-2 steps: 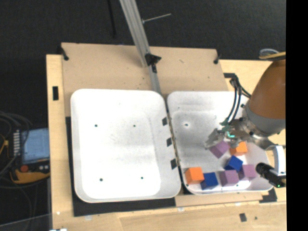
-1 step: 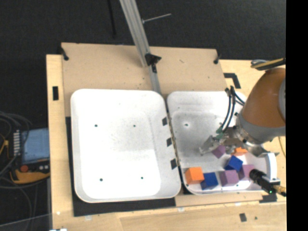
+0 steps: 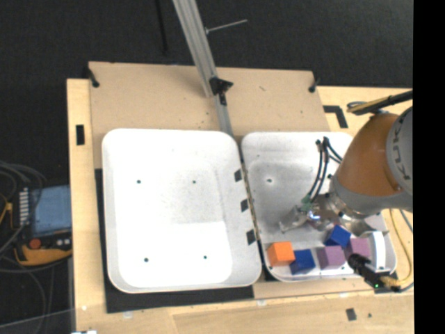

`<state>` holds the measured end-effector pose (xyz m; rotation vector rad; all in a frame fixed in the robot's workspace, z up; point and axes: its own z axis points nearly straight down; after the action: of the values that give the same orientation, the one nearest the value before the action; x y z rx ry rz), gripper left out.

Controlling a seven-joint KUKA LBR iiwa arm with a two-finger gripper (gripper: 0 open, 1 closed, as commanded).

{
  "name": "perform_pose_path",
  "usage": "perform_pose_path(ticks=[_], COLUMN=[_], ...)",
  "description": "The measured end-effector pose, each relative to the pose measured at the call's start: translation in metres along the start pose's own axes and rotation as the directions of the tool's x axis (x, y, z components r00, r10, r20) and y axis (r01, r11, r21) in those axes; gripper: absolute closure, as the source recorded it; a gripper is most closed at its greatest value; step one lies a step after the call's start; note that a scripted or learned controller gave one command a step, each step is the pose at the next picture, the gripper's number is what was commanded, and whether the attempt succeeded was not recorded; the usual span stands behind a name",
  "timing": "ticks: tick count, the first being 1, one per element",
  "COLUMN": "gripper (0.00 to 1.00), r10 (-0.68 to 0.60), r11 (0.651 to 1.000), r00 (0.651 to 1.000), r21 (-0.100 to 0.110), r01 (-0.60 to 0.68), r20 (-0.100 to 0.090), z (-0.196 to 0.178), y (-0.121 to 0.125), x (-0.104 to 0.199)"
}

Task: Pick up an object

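Arm: the grey arm with its orange band (image 3: 372,155) reaches in from the right and hangs low over the right bin (image 3: 278,158).
Gripper: the gripper (image 3: 297,218) sits just above the bin floor, left of the blocks; how far it is open cannot be told, and nothing shows in its hold.
Objects: the blocks lie bunched along the near edge of the right bin: an orange block (image 3: 281,252), a blue block (image 3: 303,261) touching it, a purple block (image 3: 332,257), a second blue block (image 3: 338,236) and a pale purple block (image 3: 360,247) partly under the wrist.
Left bin: the left bin (image 3: 174,186) bears only a few dark specks.
Doing it well: the orange block looks the best target, nearest the gripper, with its left face free. The closing line should likely run clear of the touching blue block and the bin wall.
Risk: crowding may push blocks aside.
Writing: part of dark lettering shows on the arm's grey casing at the right edge, cut off and unreadable; no other labels can be read.
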<state>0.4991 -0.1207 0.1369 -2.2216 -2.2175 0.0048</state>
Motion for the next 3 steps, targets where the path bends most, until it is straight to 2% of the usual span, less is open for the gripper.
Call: perform_pose_path(ticks=[1,2,3], gripper=[0.00,1.00,1.00], r10=[0.000,0.007,0.000], r11=[1.000,1.000,1.000], r00=[1.000,1.000,1.000], r21=[-0.007,-0.012,-0.010], r01=[0.000,-0.007,0.000], r20=[0.000,0.001,0.002], z=[0.038,0.028,-0.016], y=[0.001,0.003,0.004], x=[-0.001,-0.003,-0.007])
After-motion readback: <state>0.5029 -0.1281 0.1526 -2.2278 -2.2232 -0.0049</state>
